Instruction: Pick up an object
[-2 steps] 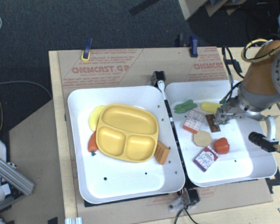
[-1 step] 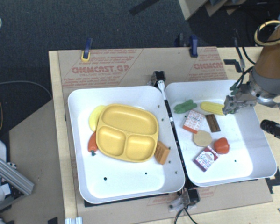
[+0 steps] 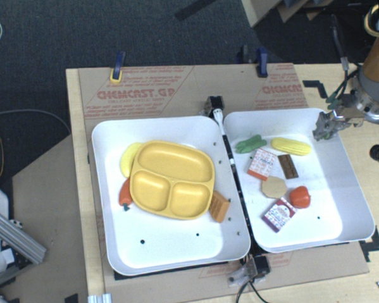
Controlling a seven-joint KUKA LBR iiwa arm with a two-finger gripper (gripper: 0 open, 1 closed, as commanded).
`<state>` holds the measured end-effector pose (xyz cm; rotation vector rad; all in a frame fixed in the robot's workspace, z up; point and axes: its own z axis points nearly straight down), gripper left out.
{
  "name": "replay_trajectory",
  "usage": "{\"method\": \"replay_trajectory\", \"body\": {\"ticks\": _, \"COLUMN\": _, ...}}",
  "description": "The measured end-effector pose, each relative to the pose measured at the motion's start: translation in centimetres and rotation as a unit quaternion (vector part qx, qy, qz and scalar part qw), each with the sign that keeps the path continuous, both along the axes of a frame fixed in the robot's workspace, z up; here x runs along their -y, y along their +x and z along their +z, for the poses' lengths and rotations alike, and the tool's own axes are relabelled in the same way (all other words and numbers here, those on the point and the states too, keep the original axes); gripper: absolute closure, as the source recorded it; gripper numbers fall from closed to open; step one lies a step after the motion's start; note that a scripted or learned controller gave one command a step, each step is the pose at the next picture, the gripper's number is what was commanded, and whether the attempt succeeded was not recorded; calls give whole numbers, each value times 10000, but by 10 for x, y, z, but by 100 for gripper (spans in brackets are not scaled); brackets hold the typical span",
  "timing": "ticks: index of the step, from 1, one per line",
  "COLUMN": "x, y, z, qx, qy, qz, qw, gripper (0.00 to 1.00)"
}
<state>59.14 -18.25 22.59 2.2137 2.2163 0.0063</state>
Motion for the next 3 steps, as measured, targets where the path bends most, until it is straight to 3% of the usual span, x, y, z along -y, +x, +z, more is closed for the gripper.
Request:
{"method": "replay_trajectory", "body": {"ticks": 1, "x": 0, "y": 1, "z": -1, "qx": -31, "qy": 9, "qz": 2, "qw": 10000, "gripper": 100}}
{"method": "replay_trajectory", "body": {"ticks": 3, "x": -93, "y": -36, "z": 14, "qx": -61, "qy": 32, "qz": 16, "qw": 10000, "gripper": 100}}
